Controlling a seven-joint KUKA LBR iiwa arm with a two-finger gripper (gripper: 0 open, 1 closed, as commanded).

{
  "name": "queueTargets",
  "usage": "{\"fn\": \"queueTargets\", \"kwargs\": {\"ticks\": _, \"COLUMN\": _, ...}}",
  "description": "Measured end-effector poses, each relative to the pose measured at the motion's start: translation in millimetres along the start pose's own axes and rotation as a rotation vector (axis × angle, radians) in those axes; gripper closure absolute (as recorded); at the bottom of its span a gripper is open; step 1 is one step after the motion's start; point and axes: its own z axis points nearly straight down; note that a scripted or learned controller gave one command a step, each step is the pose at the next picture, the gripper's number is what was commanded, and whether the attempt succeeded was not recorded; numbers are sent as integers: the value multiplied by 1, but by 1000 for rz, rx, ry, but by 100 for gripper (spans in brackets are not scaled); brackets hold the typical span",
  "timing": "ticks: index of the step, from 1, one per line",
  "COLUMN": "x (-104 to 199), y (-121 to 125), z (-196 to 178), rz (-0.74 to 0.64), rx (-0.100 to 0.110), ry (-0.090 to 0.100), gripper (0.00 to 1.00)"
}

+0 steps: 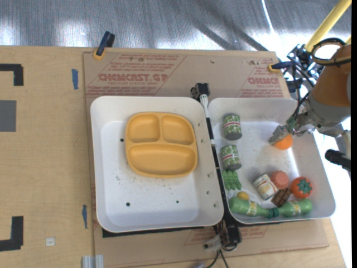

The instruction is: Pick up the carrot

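Observation:
The carrot (285, 143) is a small orange piece in the right bin (254, 135), near its far right wall. My gripper (285, 134) comes in from the right, directly over the carrot and touching or nearly touching its top. The gripper body hides part of the carrot. From this angle the carrot looks low, close to the bin floor.
Two green-labelled cans (232, 125) (230, 157) stand along the right bin's left side. A tomato (302, 187), a small can (264, 186), a pink piece (280, 178) and green items (245, 207) crowd its near end. The left bin (111, 194) holds a yellow divided plate (162, 144).

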Motion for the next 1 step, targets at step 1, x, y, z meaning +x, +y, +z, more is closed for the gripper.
{"fn": "queueTargets", "kwargs": {"ticks": 1, "x": 33, "y": -90, "z": 10, "rz": 151, "rx": -4, "ry": -2, "gripper": 100}}
